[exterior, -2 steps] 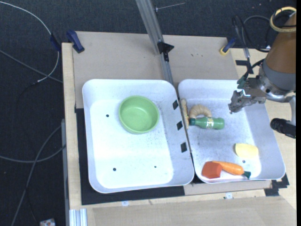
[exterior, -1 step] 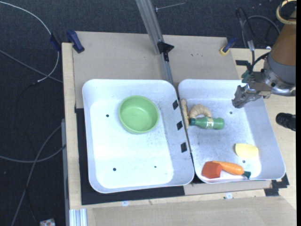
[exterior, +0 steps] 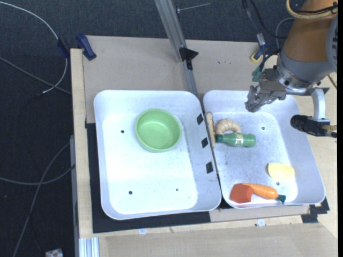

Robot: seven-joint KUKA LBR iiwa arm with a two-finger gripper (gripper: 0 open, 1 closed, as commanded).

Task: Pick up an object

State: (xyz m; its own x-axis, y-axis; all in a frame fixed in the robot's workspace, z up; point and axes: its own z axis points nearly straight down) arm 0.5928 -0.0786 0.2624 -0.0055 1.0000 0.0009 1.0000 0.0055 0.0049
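Lying in the right bin (exterior: pixel 308 159) are the candidates for picking: a green bottle (exterior: pixel 236 140) on its side near the bin's left wall, touching a tan curved pastry-like piece (exterior: pixel 227 126) just behind it; a pale yellow piece (exterior: pixel 281 171) toward the right wall; and an orange carrot (exterior: pixel 261 191) with a dark green tip resting across a red-orange wedge (exterior: pixel 241 194) at the near edge. What the yellow piece and the wedge really are is hard to make out. The left bin (exterior: pixel 115 159) holds a green bowl (exterior: pixel 157 129), upright, in its back half.

The hand (exterior: pixel 256 103) hangs over the back of the right bin, well apart from the bottle and pastry and above the white floor. It reads as a dark grey lump from this angle; whether it is open or closed cannot be told, and nothing is seen in its grip. The arm (exterior: pixel 308 42) behind it is cut off by the upper right corner of the view, its orange band partly out of frame. A black cylindrical part (exterior: pixel 308 124) juts out beside the bin's right rim.

Both bins sit side by side, touching, on a tan surface (exterior: pixel 134 63) with a black mat under them. A metal rail (exterior: pixel 171 23) slants down from the top to the seam between the bins. Blue clamps (exterior: pixel 84 46) grip the surface's back corners. Dark carpet (exterior: pixel 32 143) with loose grey cables (exterior: pixel 32 20) lies to the left.
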